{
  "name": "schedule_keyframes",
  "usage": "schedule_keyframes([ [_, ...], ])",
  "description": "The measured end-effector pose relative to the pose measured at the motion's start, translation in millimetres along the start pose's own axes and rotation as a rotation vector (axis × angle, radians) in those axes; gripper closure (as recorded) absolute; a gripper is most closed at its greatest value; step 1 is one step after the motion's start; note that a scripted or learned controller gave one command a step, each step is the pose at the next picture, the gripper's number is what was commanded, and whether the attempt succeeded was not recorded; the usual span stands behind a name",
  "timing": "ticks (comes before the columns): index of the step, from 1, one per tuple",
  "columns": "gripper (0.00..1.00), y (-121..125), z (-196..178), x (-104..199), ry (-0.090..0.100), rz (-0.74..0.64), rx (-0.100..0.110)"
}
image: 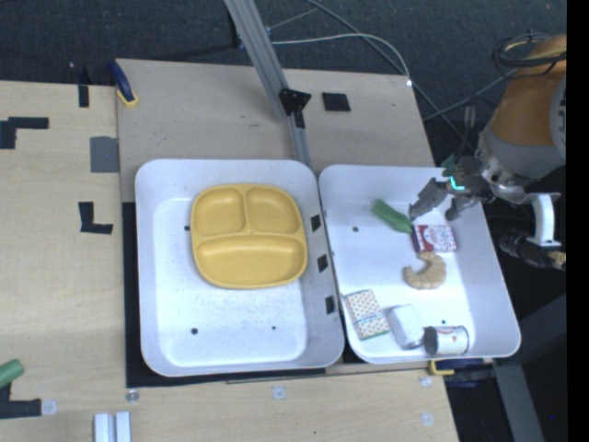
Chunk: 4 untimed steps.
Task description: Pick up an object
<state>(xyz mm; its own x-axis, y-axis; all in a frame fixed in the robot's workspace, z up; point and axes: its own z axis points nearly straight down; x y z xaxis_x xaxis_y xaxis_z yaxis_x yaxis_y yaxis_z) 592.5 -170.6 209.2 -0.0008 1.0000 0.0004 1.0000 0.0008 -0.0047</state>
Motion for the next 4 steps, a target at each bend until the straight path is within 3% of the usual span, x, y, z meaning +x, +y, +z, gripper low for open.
schedule_keyframes([
  [1, 0.00, 0.9, -1.4, 0.0, -0.001, -0.001, -0.003],
  [3, 0.00, 7.9, 106.0, 7.2, -0.003, -0.002, -0.004],
  [4, 0.00, 11.3, 119.0, 4.3, -0.010, 0.000, -0.015],
])
